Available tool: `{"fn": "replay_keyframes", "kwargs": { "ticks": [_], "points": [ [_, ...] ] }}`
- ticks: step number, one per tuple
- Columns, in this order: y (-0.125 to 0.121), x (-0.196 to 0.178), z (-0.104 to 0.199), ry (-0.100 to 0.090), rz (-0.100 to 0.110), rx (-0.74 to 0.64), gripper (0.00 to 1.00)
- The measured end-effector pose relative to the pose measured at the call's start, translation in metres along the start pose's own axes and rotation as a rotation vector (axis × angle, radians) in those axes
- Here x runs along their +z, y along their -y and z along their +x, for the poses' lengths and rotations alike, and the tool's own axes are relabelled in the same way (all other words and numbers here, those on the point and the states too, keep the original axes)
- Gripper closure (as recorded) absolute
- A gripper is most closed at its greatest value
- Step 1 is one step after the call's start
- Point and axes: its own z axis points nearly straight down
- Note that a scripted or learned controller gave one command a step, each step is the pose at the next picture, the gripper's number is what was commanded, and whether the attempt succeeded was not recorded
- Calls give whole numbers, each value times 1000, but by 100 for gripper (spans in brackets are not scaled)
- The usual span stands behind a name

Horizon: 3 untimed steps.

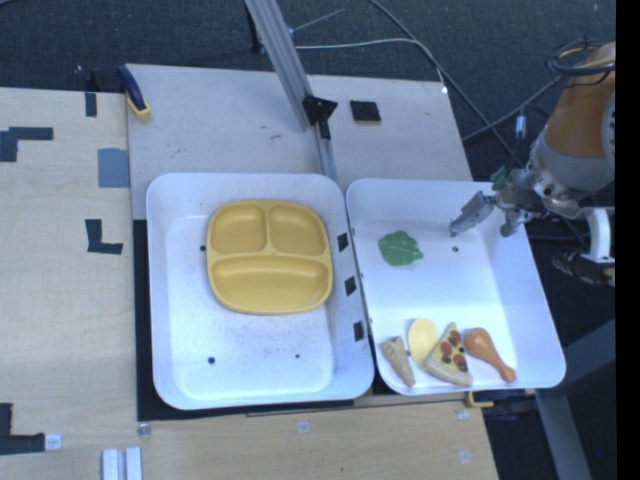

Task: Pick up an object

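Overhead, 2 white bins [160, 268] on pale bench [60, 298], dark carpet [420, 8] behind, claw [487, 215] spread, holding nothing.

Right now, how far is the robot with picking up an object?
Nothing looks picked yet. The gripper hangs over the right bin near its far edge, with nothing between its fingers. The green leaf lies closest to it; the pizza slice and chicken leg lie at the near edge. Reaching, grasping and lifting remain.

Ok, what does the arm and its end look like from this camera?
The arm has an orange band above a grey wrist section. The gripper is grey metal with thin, pointed fingers. Dark cables trail over the floor beside it.
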Motion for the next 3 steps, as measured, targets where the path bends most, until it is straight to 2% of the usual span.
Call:
{"fn": "replay_keyframes", "kwargs": {
  "ticks": [2, 3],
  "points": [
    [1, 103, -10, 3, -9, -1, 0],
    [-1, 90, -10, 5, -13, -3, 100]
  ]
}}
